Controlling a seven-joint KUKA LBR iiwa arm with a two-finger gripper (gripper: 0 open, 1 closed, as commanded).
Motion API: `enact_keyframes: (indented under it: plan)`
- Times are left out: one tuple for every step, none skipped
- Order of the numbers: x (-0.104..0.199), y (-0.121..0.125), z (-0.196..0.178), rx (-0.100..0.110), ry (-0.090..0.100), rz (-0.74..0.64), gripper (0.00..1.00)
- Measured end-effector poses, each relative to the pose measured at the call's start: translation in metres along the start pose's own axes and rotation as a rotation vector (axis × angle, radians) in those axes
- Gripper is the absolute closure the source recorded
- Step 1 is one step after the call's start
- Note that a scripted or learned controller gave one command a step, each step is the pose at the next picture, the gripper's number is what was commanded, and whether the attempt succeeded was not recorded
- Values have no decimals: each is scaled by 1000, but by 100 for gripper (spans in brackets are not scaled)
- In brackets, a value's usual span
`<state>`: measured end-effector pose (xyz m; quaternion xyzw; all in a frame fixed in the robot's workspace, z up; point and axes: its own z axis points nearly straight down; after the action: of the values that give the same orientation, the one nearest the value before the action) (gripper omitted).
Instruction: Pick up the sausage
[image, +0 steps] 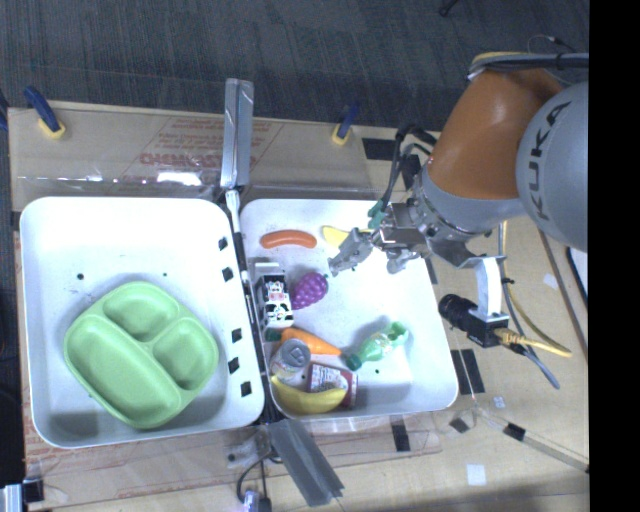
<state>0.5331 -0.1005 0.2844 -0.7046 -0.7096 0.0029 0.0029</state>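
Observation:
The sausage (288, 239) is an orange-red link lying flat near the back left of the right bin (425, 385). My gripper (372, 256) hangs over the back middle of that bin, to the right of the sausage and apart from it. Its two fingers (347, 254) are spread, with nothing between them. A yellow piece (334, 236) lies between the sausage and the gripper.
The right bin also holds purple grapes (309, 289), a small black-and-white cow toy (276, 296), a carrot (312, 343), a can (292, 362), a banana (308, 399) and a green bottle (380, 344). The left bin (60, 225) carries a green divided plate (142, 352).

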Motion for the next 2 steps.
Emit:
enact_keyframes:
  plan:
    - [16, 54, 96, 3, 0, -13, 0]
    - [6, 29, 54, -3, -1, 96, 0]
